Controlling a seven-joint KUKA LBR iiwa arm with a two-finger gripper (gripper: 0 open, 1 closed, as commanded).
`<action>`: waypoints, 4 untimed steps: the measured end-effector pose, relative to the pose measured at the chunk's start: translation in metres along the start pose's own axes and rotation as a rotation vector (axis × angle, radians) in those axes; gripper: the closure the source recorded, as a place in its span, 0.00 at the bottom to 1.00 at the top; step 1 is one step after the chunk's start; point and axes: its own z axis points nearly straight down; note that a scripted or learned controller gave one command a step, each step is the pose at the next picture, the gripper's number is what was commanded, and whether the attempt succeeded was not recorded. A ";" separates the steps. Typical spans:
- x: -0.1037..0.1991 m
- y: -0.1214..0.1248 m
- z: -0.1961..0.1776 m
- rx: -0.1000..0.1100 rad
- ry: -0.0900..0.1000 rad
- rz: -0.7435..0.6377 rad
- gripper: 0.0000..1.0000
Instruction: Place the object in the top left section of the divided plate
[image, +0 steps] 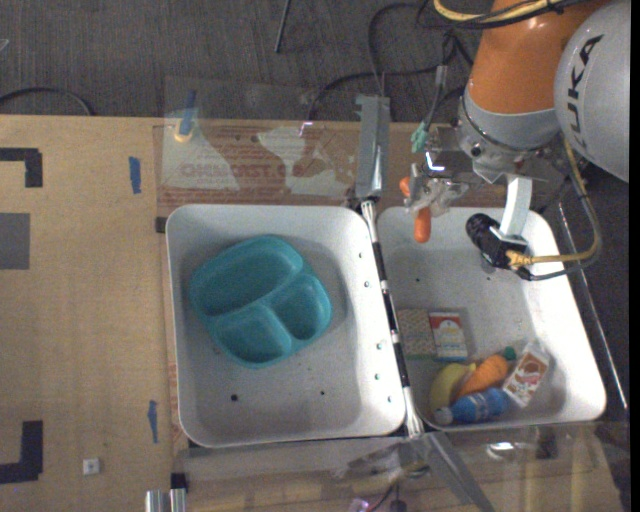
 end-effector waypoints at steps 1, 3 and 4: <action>0.058 -0.045 0.022 0.005 0.002 -0.188 1.00; 0.104 -0.061 0.096 0.000 0.002 -0.397 1.00; 0.145 -0.052 0.081 -0.001 0.002 -0.482 1.00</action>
